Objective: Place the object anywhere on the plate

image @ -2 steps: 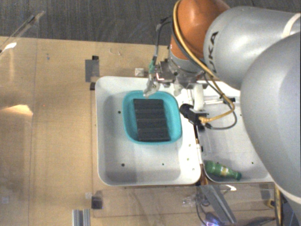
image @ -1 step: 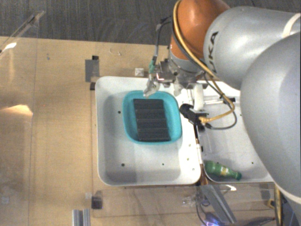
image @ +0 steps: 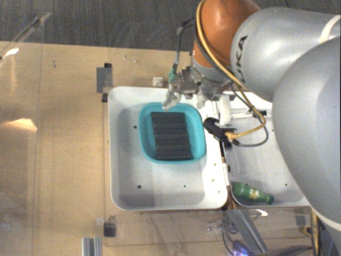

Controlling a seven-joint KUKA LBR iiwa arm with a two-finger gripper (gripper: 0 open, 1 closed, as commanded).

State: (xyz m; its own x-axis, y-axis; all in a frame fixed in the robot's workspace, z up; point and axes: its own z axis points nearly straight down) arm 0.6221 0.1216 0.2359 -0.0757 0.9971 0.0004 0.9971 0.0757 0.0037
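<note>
In the left bin (image: 160, 188), toward the far side: a blue-green plate (image: 145, 132) with round corners, flat on the white floor of the bin. On the plate, right in the middle: a dark block (image: 171, 136) with ridges across it, lying flat. Longer than wide, tipped a little off straight. All inside the rim of the plate, with blue-green showing on every side.

Just over the far edge of the plate: the gripper (image: 171, 97), pointing down, near the far end of the dark block. Nothing seen pinched in it. Too hard to tell whether spread wide or pressed together, with the tip small and partly hidden by its own body.

Behind and to the right of the gripper: the big grey arm (image: 277, 41), reaching in from the right and covering much of the right bin (image: 272, 169). Above the wrist: the orange band (image: 224, 9), round and shiny. Below the wrist: a yellow cable (image: 250, 132) looping over the wall between the two bins.

In the right bin, at the near edge: a small green bottle (image: 252, 193), lying on its side, well apart from the plate.

Under both bins: the light brown bench (image: 53, 143). Past the bench, at the far side: grey carpet (image: 106, 9).
</note>
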